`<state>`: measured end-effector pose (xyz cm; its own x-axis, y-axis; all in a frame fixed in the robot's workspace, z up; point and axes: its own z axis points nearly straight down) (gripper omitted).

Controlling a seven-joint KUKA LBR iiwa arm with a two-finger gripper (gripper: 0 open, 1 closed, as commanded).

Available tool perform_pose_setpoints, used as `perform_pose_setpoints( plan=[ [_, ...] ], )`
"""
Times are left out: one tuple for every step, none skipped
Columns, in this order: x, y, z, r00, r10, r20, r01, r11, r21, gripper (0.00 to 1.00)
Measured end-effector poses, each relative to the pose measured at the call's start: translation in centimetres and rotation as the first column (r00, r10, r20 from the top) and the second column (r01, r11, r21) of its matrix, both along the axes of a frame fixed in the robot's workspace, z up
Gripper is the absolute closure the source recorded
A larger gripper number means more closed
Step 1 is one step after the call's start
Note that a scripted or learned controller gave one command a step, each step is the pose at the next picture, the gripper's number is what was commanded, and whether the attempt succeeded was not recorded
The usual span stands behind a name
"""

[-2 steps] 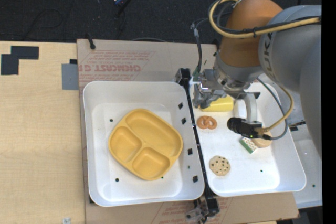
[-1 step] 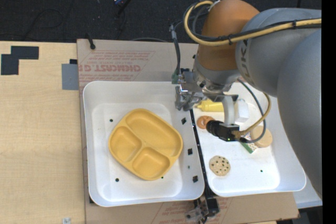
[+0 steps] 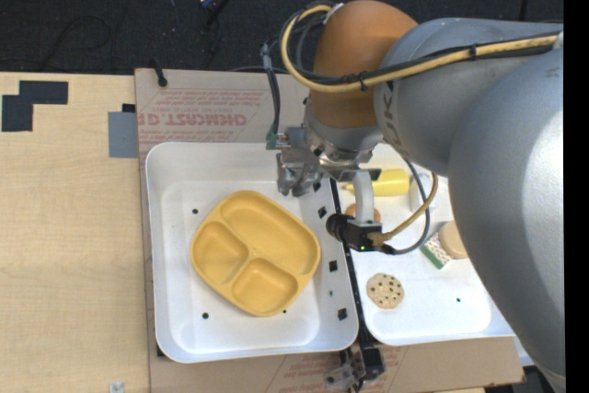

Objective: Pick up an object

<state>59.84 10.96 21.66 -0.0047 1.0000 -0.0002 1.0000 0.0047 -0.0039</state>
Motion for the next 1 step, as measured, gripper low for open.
perform_pose_setpoints(
  plan=[
    [-0.01,-0.14,0.02,1.0,-0.002,0.0,0.002,1.0,0.0,0.0]
  ],
)
